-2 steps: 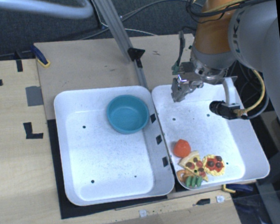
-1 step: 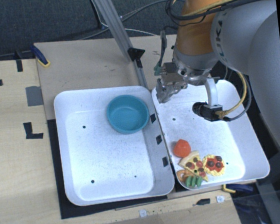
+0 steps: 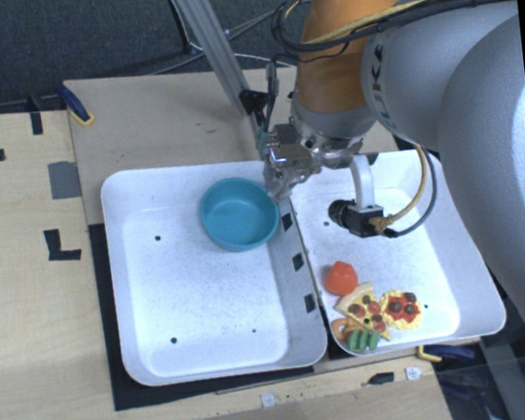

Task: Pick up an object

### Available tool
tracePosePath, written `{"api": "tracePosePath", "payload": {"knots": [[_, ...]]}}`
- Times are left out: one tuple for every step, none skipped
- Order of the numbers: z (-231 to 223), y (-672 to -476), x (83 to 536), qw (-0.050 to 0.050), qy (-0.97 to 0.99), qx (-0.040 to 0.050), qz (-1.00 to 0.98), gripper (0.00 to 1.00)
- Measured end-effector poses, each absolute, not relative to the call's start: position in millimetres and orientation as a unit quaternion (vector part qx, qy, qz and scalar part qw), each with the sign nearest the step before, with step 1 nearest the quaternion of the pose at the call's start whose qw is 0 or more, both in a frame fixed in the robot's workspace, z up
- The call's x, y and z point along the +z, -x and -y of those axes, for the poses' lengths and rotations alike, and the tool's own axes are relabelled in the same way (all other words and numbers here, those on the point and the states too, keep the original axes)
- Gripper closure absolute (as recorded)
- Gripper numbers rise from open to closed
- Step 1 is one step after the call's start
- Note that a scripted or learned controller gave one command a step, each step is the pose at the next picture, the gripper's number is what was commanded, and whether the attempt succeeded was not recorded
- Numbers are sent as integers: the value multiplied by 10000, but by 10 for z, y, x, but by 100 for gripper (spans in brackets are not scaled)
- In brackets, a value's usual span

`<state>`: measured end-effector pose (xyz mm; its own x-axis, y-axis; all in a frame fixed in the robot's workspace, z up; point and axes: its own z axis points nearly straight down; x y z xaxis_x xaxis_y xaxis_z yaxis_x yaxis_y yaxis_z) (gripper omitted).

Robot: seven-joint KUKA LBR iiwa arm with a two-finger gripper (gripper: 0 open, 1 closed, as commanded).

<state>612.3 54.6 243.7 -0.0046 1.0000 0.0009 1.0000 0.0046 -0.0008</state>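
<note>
Bench surface [image 3: 29, 306] of pale wood is seen bearing 2 shallow white bins side by side. A blue bowl [image 3: 238, 214] is seen upright in the left bin [image 3: 202, 343], toward its far right corner, close to the wall shared with the right bin [image 3: 440, 278]. The grey arm [image 3: 458, 107], with its orange band [image 3: 345, 25] above the wrist, is reached in from the right, and the gripper [image 3: 278, 179] is placed at the bowl's far right rim, over the divide between the bins; contact with the rim cannot be told. Whether the jaws are spread or pressed together cannot be told, since they are hidden under the wrist hardware. At the near left of the right bin a small red-orange object [image 3: 341, 276] is seen, and just nearer lies a cluster of toy food pieces [image 3: 378, 315] in yellow, red and green, touching one another
</note>
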Motion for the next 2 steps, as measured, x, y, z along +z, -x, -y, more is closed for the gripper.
{"api": "tracePosePath", "payload": {"knots": [[-955,-6120,2310,6,7058,5,7084,100],[-935,-6123,2317,2,7069,4,7073,0]]}}
